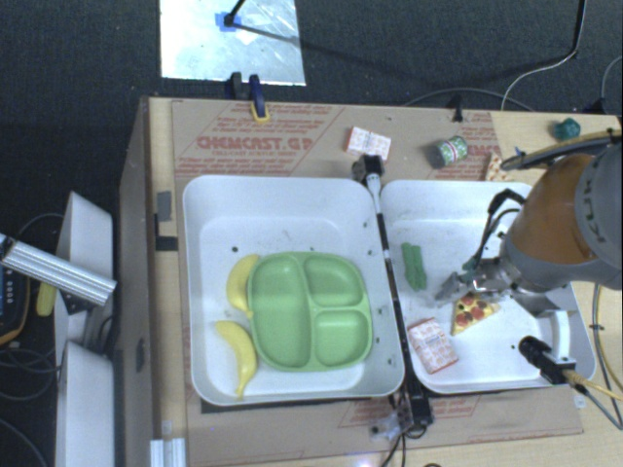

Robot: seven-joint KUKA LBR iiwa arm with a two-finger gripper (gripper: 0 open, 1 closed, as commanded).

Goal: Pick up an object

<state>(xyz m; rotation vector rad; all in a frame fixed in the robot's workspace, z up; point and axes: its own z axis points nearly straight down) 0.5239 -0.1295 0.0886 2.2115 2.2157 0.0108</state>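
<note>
In the right bin [438, 207] lie a toy pizza slice [472, 313], a green stick-shaped piece [415, 266] and a red-and-white packet [432, 345]. My gripper [470, 285] hangs low over the middle of this bin, right at the top edge of the pizza slice, and part of the slice is hidden under it. The green piece is to its left and the packet below-left of it. Nothing is lifted off the bin floor.
The left bin [209, 261] holds a green divided plate [311, 309] with two bananas [238, 282] [238, 353] along its left side. On the cardboard behind the bins sit a small can [450, 150], a card [368, 143] and a teal item [568, 128].
</note>
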